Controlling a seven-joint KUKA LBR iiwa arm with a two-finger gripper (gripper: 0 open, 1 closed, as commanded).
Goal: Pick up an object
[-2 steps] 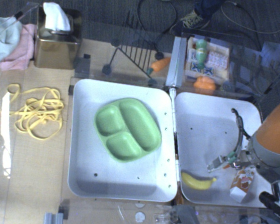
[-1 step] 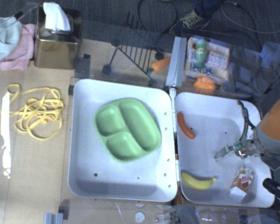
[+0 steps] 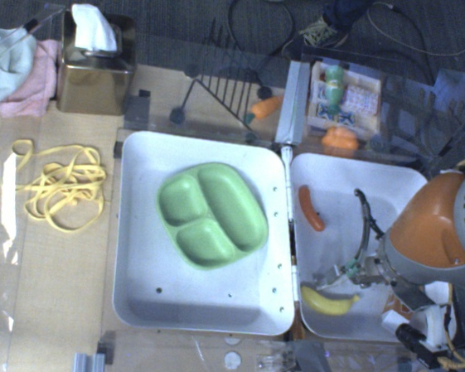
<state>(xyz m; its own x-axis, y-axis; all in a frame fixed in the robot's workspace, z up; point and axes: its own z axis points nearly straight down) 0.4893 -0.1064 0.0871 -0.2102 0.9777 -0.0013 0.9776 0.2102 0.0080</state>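
Reaching in from the right edge of the frame, the grey arm w/ its orange band (image 3: 438,223) hangs low over the right bin (image 3: 346,179), and the jaws (image 3: 348,273) sit at lower centre of that bin, just above a yellow banana (image 3: 328,301). Can't tell whether the jaws are spread or pressed together; they're too small and cluttered w/ cable, and nothing shows clearly between them. The banana lies flat on the bin floor near the bin's bottom edge, close under the jaws, contact unclear. A red-orange sausage-shaped item (image 3: 312,208) lies in the upper left part of the same bin, well apart from the banana. The left bin (image 3: 132,295), at centre frame, holds a green divided tray (image 3: 212,214), three compartments, tilted a bit. On the worktop (image 3: 57,261) at left is a loose tangle of yellow cord (image 3: 56,183). Upper left: a tissue box (image 3: 93,65) w/ a white tissue sticking up, plus pink and pale cloths (image 3: 12,72) beside it. Above the right bin, at top of frame, an orange item (image 3: 340,139) and a small printed pack (image 3: 345,96).
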